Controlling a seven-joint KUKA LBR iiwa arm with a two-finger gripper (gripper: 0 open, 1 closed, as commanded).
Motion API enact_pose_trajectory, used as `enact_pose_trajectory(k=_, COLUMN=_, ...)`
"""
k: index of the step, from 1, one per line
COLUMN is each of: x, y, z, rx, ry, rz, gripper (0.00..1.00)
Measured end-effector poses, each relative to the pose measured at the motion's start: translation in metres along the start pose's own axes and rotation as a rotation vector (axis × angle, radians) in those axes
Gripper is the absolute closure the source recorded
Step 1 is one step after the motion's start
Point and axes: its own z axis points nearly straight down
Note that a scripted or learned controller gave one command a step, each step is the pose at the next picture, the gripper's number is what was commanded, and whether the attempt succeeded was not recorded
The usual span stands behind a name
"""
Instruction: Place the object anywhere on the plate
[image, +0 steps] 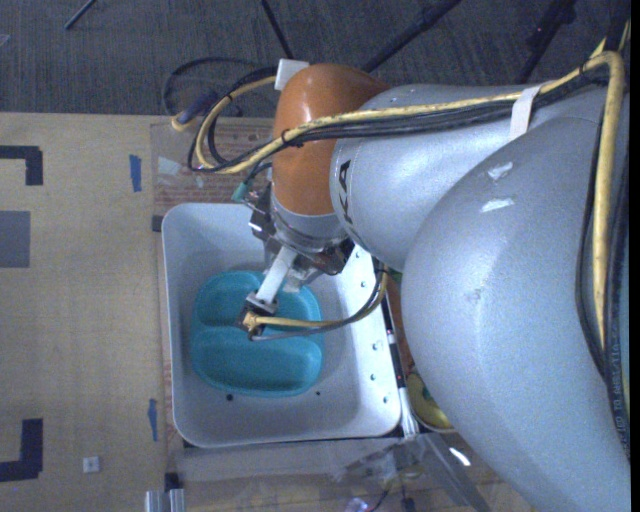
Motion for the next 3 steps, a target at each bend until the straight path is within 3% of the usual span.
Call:
enact_pose_trajectory(k=1, x=-0.013, y=-0.049, z=0.049, rx=0.005, ry=-0.003, rz=-0.298, gripper=1.0)
enact_pose_trajectory(k=2, x=-0.068, y=-0.058, z=0.093, rx=0.005, ry=-0.003, rz=-0.176, gripper=1.0)
enact_pose_trajectory(k=3, x=-0.012, y=-0.049, z=0.088, rx=0.006, ry=-0.005, rz=0.078, gripper=1.0)
